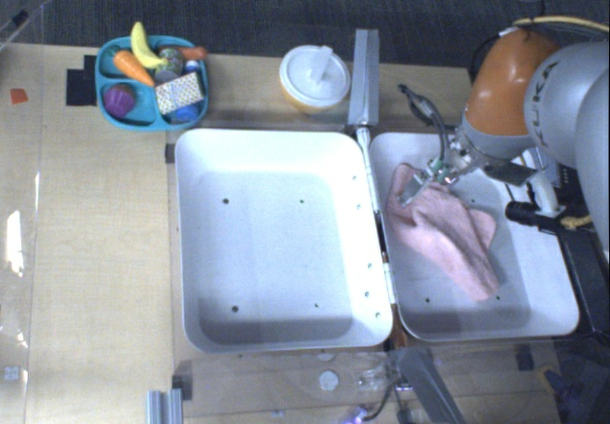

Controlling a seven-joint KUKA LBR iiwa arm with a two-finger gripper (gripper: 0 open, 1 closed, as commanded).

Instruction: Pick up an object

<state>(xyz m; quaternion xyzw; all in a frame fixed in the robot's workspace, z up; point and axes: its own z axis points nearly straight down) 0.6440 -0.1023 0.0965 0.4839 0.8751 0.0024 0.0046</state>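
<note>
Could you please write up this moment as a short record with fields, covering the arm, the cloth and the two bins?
arm: grey KUKA arm reaching in from the view's right
gripper: gripper low over the right bin, at the cloth's upper end
cloth: pink cloth lying crumpled in the right bin, its upper corner bunched up at the gripper
grasp: cannot tell whether the cloth is gripped
right bin: white bin holding the cloth
left bin: white bin
behind the bins: blue tray of toy food; white lidded cup
</note>
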